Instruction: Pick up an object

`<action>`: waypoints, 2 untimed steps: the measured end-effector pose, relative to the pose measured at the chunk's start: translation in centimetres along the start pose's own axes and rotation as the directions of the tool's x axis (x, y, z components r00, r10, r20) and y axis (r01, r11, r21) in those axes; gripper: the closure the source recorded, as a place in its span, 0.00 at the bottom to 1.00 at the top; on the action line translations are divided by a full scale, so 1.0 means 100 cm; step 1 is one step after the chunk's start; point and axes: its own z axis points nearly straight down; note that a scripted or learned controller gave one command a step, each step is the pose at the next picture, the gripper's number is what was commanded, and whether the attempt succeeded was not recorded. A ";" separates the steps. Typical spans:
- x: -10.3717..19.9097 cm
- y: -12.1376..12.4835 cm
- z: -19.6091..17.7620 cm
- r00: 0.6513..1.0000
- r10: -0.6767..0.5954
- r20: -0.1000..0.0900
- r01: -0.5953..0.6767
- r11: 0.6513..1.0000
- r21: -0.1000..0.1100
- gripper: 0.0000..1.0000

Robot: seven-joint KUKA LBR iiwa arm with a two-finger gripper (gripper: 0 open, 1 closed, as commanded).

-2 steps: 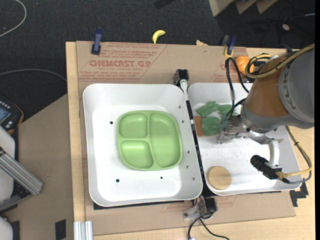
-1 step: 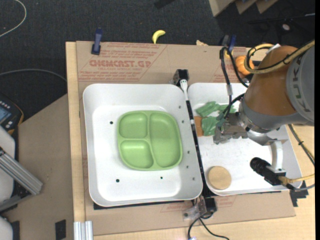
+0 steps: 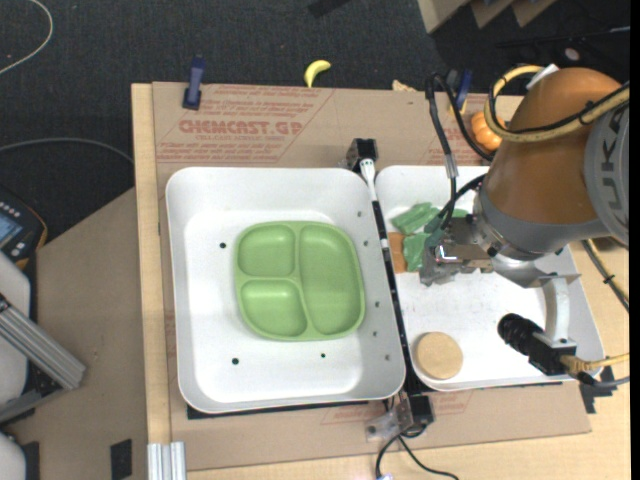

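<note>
**Claw down in the right bin, nothing lifted yet**

A cardboard-covered counter (image 3: 250, 118) with red print stands on dark carpet and carries two shallow white bins, smooth and round-cornered like moulded plastic.

Nearest me, in the front corner of the right bin (image 3: 470, 318), lies a flat round disc (image 3: 438, 355), tan and matt, maybe cork or wood. It is well apart from the claw. In the left bin (image 3: 200, 218), a pale green plate (image 3: 300, 280) sits in the middle. It looks rigid and glossy, with soft corners and three compartments.

Further back, the claw (image 3: 443, 258) hangs low over the left side of the right bin, under the bulky orange and grey arm (image 3: 550, 168). I cannot tell whether it is open or closed, and I see nothing gripped in it. Just beside it, against the wall between the bins, is a small brown block (image 3: 397, 252), hard-edged. Behind that is a crumpled green piece (image 3: 415, 217), soft and folded like cloth or a leaf.

As I read it, the pick is at the reaching stage. The likely targets are the block or the green piece, and the grasp and lift are left to do.

Beyond the counter, a blue clamp (image 3: 194, 83) grips its far edge. A small yellow curved thing (image 3: 317, 70) lies near it.
</note>
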 end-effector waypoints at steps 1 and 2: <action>0.064 0.003 -0.115 1.000 -0.006 -0.003 0.006 1.000 -0.010 1.00; 0.013 0.002 -0.185 1.000 0.009 0.002 -0.009 1.000 -0.006 1.00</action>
